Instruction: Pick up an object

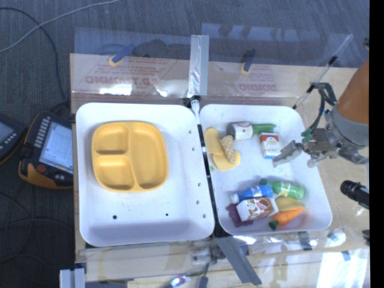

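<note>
Nearest the camera, a tight cluster lies in the front of the right bin point(312, 218): an orange carrot point(288, 216), a red-and-white carton point(257, 209), a blue bottle point(252, 193) and a green bottle point(287, 189), all touching or overlapping. A grasp aimed here risks closing on two items at once, or nudging the carrot against the front rim, because no clear gap separates the pieces.

At mid-depth, the gripper point(294, 152) hangs over the right side of the same bin, near its right wall. Its two fingers appear spread apart with nothing between them, though their small size makes this reading uncertain. Just beside the left finger stands a small red-and-white box point(270, 144); it looks like the closest candidate, and a descent slightly off line could tip it or push it aside instead of straddling it. The right wall leaves little room on that side.

Farther back lie a yellow banana-like piece point(221, 150) close to the divider between the bins, and a white cup with a green piece point(249, 129) near the rear wall. Bare floor between these groups offers the most open approach.

The left bin point(90, 221) holds a yellow divided plate point(129, 155), well apart from the arm.
</note>
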You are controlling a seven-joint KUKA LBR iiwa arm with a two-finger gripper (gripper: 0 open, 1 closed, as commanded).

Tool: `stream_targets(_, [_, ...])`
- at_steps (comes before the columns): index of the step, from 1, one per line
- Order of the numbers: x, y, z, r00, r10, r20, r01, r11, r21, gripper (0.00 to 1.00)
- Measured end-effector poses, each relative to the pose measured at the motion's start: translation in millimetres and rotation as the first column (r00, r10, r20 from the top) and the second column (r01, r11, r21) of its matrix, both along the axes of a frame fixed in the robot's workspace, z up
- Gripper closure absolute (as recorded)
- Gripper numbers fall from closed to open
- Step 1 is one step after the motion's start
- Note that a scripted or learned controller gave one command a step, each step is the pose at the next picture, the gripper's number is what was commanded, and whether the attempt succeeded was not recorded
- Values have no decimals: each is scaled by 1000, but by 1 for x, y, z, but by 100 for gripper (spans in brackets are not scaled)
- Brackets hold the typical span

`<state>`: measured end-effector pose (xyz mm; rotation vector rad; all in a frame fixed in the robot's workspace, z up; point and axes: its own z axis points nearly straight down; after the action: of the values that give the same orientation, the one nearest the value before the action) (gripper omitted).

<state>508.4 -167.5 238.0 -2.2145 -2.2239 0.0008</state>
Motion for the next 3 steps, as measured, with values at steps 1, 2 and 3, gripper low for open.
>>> stream_targets(1, [-11, 60, -115, 993, -121, -3, 121, 993, -1, 0])
stream_targets(2, [-8, 38, -148, 1000, -24, 9, 24, 1000, 2, 0])
stream_targets(3, [-18, 59, -147, 997, -78, 24, 78, 997, -7, 0])
